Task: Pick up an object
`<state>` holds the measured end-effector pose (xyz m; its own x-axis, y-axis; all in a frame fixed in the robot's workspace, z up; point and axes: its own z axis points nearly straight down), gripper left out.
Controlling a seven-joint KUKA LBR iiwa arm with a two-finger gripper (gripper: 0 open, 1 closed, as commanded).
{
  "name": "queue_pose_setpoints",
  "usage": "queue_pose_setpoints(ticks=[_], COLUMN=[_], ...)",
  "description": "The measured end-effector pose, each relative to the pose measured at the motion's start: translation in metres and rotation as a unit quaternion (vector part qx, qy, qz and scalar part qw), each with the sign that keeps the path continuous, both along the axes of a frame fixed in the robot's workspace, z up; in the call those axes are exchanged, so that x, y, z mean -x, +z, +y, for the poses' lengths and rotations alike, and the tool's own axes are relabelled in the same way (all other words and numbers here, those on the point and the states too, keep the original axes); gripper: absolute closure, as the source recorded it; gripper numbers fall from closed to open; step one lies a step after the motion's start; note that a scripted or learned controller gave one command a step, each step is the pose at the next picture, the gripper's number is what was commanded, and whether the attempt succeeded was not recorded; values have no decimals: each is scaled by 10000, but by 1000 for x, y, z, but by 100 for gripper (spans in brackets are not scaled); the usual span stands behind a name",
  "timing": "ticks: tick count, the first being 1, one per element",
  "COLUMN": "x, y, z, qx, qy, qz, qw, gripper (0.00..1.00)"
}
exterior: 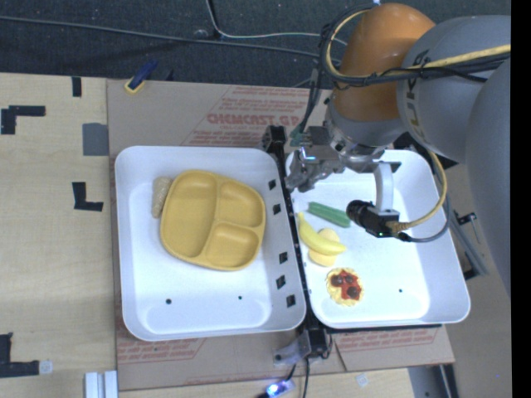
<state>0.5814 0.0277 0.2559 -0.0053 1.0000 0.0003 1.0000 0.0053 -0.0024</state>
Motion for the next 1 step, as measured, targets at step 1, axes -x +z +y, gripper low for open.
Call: queue_pose_setpoints(ticks=[1], x=[-4], y=[-19], z=[49], qx=[5], qy=[-4], qz=[5], qw=[10000], gripper=[100])
